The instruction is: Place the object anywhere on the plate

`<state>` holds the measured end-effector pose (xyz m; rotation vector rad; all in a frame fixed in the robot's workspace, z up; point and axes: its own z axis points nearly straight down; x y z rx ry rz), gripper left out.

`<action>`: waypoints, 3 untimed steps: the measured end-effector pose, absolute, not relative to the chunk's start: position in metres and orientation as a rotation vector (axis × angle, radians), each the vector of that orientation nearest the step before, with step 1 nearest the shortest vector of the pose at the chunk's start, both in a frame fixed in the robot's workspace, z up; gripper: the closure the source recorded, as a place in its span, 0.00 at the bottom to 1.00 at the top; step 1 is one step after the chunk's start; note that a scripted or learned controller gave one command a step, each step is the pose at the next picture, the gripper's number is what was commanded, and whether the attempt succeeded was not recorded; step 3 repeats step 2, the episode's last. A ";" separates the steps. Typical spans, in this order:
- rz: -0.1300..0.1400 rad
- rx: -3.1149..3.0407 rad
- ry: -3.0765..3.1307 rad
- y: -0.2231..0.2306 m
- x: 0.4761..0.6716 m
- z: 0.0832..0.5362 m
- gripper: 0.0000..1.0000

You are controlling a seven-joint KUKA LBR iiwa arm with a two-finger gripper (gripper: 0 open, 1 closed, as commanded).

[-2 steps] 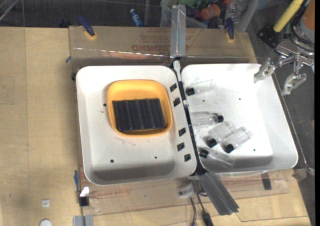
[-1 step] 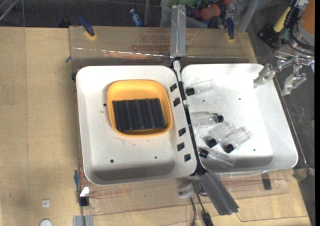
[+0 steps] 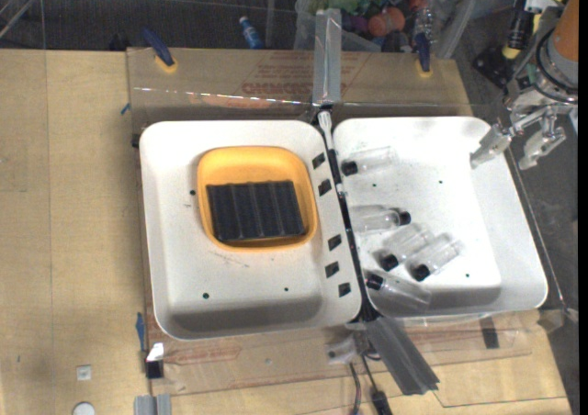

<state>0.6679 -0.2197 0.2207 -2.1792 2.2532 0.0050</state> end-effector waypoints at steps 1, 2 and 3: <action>-0.001 -2.525 1.858 -0.216 0.668 0.226 0.00; 0.003 -2.737 1.532 -0.213 0.668 0.218 0.00; 0.003 -2.737 1.532 -0.213 0.668 0.218 0.00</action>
